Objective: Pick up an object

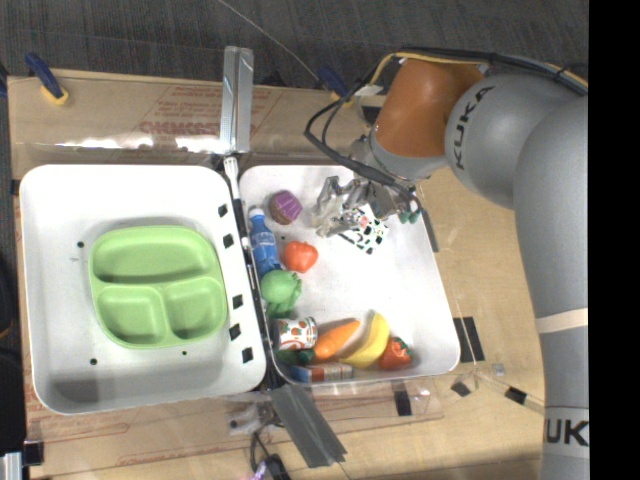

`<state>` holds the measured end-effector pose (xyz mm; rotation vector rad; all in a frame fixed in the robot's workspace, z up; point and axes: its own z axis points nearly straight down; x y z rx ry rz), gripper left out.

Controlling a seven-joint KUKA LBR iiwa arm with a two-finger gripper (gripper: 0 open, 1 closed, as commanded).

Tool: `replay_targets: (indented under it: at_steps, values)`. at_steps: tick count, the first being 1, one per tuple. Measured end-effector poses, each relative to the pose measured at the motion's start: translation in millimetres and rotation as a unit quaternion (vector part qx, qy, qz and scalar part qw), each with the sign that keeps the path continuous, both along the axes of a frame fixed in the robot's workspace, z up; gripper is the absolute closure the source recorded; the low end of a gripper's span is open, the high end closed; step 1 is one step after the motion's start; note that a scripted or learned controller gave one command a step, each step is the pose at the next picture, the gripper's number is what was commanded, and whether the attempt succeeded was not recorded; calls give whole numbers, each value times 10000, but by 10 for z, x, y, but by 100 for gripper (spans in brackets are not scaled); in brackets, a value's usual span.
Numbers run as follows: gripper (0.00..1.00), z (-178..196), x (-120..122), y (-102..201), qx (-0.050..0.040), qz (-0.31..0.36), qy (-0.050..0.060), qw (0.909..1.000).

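Hovering at the cow-patterned toy [364,231], the gripper [338,206], jaw state untellable, seems mid-grasp and next must close and lift.

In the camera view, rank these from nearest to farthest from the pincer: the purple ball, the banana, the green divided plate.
Measured from the pincer:
1. Purple ball, just to its left in the right bin's top corner.
2. Banana, well below it, near that bin's bottom edge.
3. Green divided plate, across in the left bin.
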<state>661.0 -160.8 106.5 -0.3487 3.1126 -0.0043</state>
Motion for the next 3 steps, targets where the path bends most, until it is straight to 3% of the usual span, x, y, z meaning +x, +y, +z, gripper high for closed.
replay_targets:
  at_steps: [1, 2, 3]
  values:
    - [100, 265, -27, -326, -21, 3832, 22, 9237]
    - [100, 245, -22, -485, -43, 5478, 12, 8366]
    - [100, 124, 25, -487, -90, 6311, -7, 7756]
